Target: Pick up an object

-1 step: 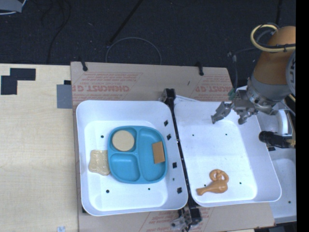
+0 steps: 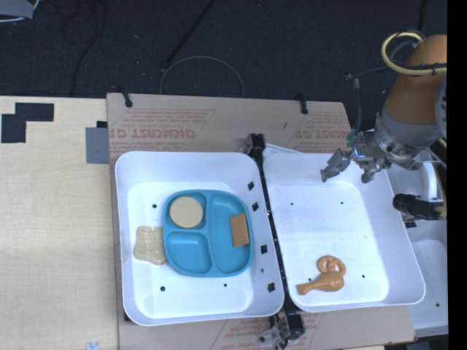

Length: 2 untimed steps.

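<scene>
**Gripper parked high, toy way down the bin**

Dark floor and loose cables up top, then a pale bench with cardboard under two white bins. Right bin (image 2: 379, 217) has one thing in it: an orange toy (image 2: 327, 274) lying flat near the front edge, well apart from the walls. Left bin (image 2: 139, 173) holds a blue tray (image 2: 195, 257) with a round cracker (image 2: 185, 211) and a brown slab (image 2: 239, 230), plus a pale chunk (image 2: 149, 244) just beside the tray.

For a clean grab, the toy looks like the easy pick. Best bet is probably centring over its fat curled end, not the skinny tail, and closing across the narrow way.

Arm comes in from the right, orange band up, wrist angled down-left. Gripper (image 2: 352, 165) hovers over the right bin's back edge, fingers spread apart, nothing between them, well away from the toy.
</scene>
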Tool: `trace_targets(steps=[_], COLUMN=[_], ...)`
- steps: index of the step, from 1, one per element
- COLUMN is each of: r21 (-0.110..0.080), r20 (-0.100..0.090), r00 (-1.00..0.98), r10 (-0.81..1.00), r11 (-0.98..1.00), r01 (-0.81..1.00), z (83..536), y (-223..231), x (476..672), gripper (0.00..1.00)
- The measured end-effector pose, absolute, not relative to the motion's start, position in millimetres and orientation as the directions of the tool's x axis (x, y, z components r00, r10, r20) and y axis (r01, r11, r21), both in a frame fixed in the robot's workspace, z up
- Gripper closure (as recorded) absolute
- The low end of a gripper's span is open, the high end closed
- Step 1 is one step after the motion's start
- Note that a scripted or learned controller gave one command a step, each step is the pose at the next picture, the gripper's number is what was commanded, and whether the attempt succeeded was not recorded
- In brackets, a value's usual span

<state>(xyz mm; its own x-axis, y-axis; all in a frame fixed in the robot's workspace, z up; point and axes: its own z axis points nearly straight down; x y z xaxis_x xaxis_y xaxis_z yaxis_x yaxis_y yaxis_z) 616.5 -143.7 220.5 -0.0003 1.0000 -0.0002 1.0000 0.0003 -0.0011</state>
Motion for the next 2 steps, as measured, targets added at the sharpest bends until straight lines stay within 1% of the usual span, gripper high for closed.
trace_targets(steps=[1,2], r21=[-0.007,-0.009], r20=[0.001,0.002], r00=[-0.001,-0.002], r10=[1.000,1.000], r11=[0.001,0.002], r01=[1.000,1.000], z=[170,107], y=[-139,-132], x=[617.3,616.7], gripper=[0.00,0.00])
